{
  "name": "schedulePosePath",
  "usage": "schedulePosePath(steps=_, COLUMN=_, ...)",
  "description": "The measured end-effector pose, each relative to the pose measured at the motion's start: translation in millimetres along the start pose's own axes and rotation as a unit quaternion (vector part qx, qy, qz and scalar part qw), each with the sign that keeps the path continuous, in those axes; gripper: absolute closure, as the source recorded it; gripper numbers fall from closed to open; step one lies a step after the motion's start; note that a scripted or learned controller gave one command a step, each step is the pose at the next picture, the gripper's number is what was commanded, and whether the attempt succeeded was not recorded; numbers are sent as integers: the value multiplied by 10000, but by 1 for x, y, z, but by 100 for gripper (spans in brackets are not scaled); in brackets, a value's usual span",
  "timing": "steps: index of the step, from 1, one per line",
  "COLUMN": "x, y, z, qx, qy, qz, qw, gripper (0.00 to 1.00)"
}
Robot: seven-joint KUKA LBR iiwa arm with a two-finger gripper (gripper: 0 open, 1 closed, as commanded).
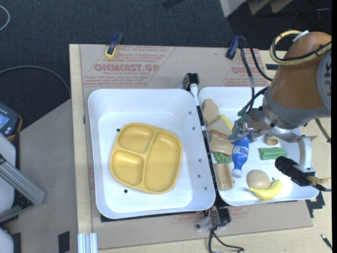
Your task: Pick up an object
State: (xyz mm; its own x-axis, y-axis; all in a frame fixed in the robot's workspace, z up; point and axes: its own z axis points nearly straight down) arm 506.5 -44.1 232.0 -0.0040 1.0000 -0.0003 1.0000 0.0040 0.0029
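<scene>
My gripper [246, 133] hangs low over the middle of the right bin [295, 196], at the upper end of a blue plastic bottle [239, 156] that lies lengthwise on the bin floor. The wrist hides where the gripper meets the bottle, so contact cannot be judged. Around the bottle lie a green piece [271, 153], a round beige bun [258, 178], a yellow banana [266, 191] and a tan block [224, 176].
A beige oval item [210, 109], a small yellow piece [226, 122] and brown flat pieces [219, 136] crowd the right bin's left side. The left bin [105, 104] holds a yellow divided plate [146, 157]. A black divider rail [202, 136] separates the bins.
</scene>
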Motion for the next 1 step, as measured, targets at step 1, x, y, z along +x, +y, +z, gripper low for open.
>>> schedulePosePath(steps=1, x=52, y=9, z=14, qx=25, qy=6, qz=3, qw=10000, gripper=100)
